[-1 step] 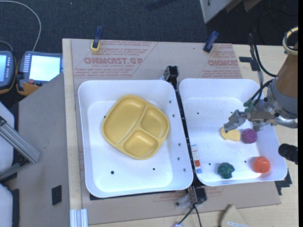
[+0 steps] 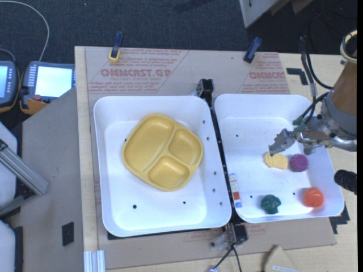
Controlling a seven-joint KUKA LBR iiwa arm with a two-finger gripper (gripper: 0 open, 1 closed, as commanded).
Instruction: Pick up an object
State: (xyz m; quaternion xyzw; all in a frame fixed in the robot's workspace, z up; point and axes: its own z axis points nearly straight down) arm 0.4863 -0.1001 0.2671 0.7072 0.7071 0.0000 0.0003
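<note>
In the right bin (image 2: 249, 118) lie a pale yellow piece (image 2: 276, 161), a purple ball-like piece (image 2: 299, 163), a dark green piece (image 2: 270, 203) and an orange-red piece (image 2: 312, 197). My gripper (image 2: 293, 147) hangs just above the yellow and purple pieces, reaching in from the right. It is open, with one finger (image 2: 278, 144) over the yellow piece's far edge and the other near the purple one. Nothing is between them.
The left bin (image 2: 113, 197) holds a yellow divided plate (image 2: 163, 151) lying flat. A black divider with clips runs between the bins. The right bin's far half is bare white floor. Cables hang beside the arm at the right.
</note>
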